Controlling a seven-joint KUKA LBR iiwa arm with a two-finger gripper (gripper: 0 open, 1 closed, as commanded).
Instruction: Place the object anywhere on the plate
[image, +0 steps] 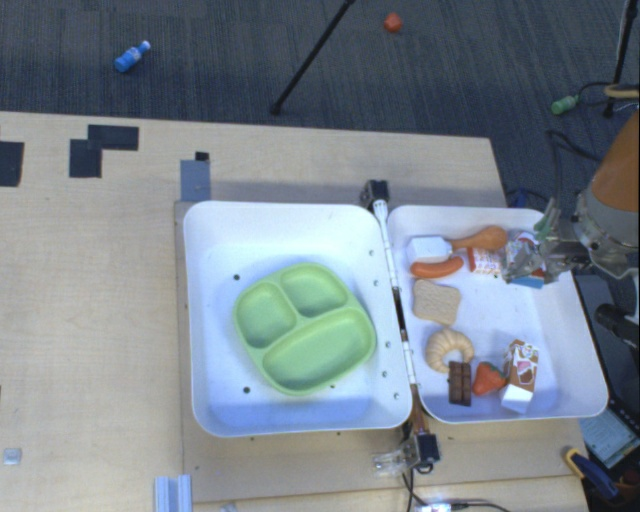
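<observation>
Grey metal of the gripper blurs into clutter at the right bin's three o'clock edge; whether its pincer is apart or together I cannot tell, nor whether anything sits in it; the arm is cut off at the frame's right; the green plate, three-sectioned, lies bare in the centre of the left bin; toy foods crowd the right bin: a sausage at eleven o'clock, a bread slice beneath it, a croissant toward seven, a small carton at five.
</observation>
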